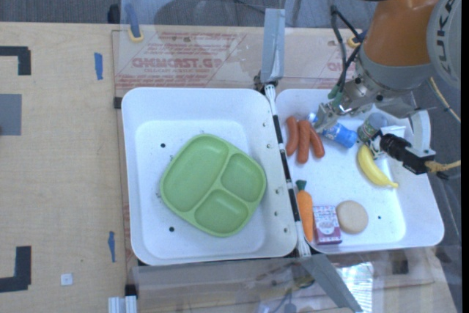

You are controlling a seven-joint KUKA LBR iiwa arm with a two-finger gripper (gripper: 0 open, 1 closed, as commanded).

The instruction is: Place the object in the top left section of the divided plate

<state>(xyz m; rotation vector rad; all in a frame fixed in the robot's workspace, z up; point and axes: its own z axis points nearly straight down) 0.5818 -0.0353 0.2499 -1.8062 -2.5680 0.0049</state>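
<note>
The green divided plate [213, 185] lies in the left bin [139, 157] on the desk, turned at a slant, and all three of its sections have nothing in them. The things to choose from are all in the right bin [421, 227]: some sausages [303, 139] close to the left wall, a small blue package [338, 133] just beside them on the right, a banana [374, 166] further right, a carrot [304, 207] near the dividing wall, a small pink carton [327, 223] and a round beige piece [352, 216] that looks like a cookie or a bun, at the near side. The gripper [330, 112] is low over the far part of the right bin, just above the blue package and near the sausages. It is seen from above and half covered by the wrist, so I cannot tell how it stands, and I see nothing held in it. I judge that the task is at the picking step and no object is moved yet. The next move probably calls for going down on the blue package or a sausage, taking it firmly, lifting it over the wall between the bins, and then finding which section counts as top left, because the plate is rotated.
</note>
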